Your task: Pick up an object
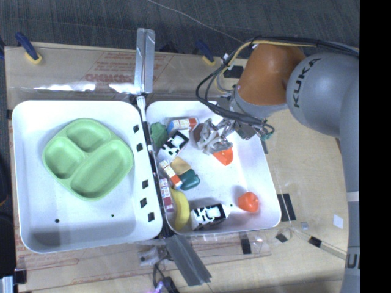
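Observation:
My gripper [214, 141] hangs low over the upper middle of the right bin [261, 170], at the end of the grey arm with the orange band [269, 72]. A small orange-red object [225, 157] lies right under its tip, touching or nearly touching it. Whether the object is gripped is unclear. To the left of the gripper lie a white and red can [181, 124], a black-and-white item [175, 143] and a dark green piece [159, 130].
Lower in the right bin are a tan block [179, 165], a teal object [190, 179], a banana [179, 207], a cow-patterned object [209, 213] and an orange ball [247, 201]. A green divided plate [88, 157] sits in the left bin [30, 224].

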Controlling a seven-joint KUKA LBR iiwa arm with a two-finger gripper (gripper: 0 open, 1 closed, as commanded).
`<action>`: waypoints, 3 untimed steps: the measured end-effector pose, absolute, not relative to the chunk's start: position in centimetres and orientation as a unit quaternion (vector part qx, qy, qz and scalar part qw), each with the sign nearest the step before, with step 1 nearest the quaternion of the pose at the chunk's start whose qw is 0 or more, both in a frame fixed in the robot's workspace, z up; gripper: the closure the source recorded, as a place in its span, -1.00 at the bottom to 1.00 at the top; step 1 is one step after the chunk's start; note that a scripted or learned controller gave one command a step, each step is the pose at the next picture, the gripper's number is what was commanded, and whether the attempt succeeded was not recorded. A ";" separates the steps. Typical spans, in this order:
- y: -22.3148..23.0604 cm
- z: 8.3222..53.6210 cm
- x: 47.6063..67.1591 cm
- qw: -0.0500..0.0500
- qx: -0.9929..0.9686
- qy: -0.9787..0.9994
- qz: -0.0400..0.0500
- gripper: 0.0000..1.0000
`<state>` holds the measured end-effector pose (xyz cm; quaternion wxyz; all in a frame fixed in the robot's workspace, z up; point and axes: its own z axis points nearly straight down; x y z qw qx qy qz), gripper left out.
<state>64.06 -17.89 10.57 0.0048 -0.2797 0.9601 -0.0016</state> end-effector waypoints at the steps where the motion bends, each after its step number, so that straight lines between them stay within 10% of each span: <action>1: -16.2 26.5 66.0 0.007 -0.219 0.976 -0.004 1.00; 2: -16.2 25.8 65.8 0.002 -0.218 0.976 -0.001 -1.00; 3: -16.2 11.8 64.5 0.006 -0.273 0.962 -0.003 -1.00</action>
